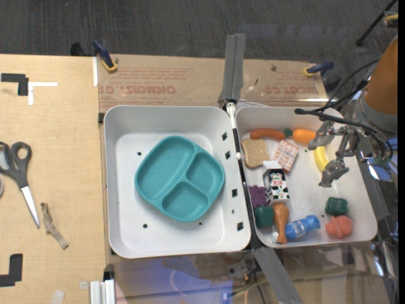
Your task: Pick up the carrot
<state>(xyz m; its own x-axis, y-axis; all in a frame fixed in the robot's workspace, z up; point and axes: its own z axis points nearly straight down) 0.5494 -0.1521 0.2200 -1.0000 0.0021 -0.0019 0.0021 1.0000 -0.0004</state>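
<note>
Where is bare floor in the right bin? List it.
Bare floor lies between the gripper, green pepper and blue bottle. The left side is crowded: carrot, bread, purple grapes, drumstick.

Divided plate [181, 178] in left bin [120, 189]. Right bin [361, 230]: carrot [304, 135] at back, hot dog [267, 133] to its left, toast [255, 152] just before that. Scissors [20, 173] on bench [50, 132] far left.

We see the arm [384, 87] reach in from the right, its hand [335, 160] pointing down with the two fingers [328, 175] slightly parted, holding nothing.
</note>
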